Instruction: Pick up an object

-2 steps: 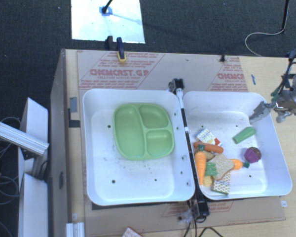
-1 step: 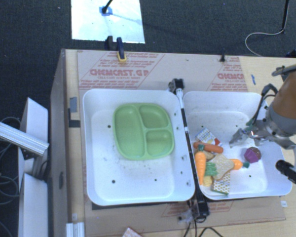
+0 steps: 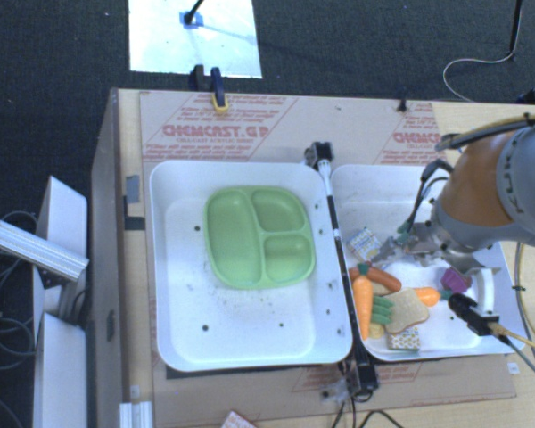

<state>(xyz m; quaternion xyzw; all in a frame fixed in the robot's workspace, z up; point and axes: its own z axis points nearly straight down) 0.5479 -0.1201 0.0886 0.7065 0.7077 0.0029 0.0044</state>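
Note:
The right bin (image 3: pixel 374 190) holds a heap of toy food at its near left. My gripper (image 3: pixel 394 244) hangs low over this bin, just right of a small silvery packet (image 3: pixel 364 241). Below the gripper lie a red-orange sausage-like piece (image 3: pixel 382 279), an orange carrot (image 3: pixel 364 303), a green piece (image 3: pixel 383 311), a tan bread slice (image 3: pixel 408 310), a small orange piece (image 3: pixel 426 297) and a patterned cracker (image 3: pixel 406 339). A purple piece (image 3: pixel 455 281) sits beside the wrist. Nothing shows between the gripper's tips.
The left bin (image 3: pixel 183 328) carries a green divided plate (image 3: pixel 259 237). A black rail (image 3: pixel 332 230) runs between the two bins. The arm's grey and orange body (image 3: pixel 490 194) covers the right bin's far right part.

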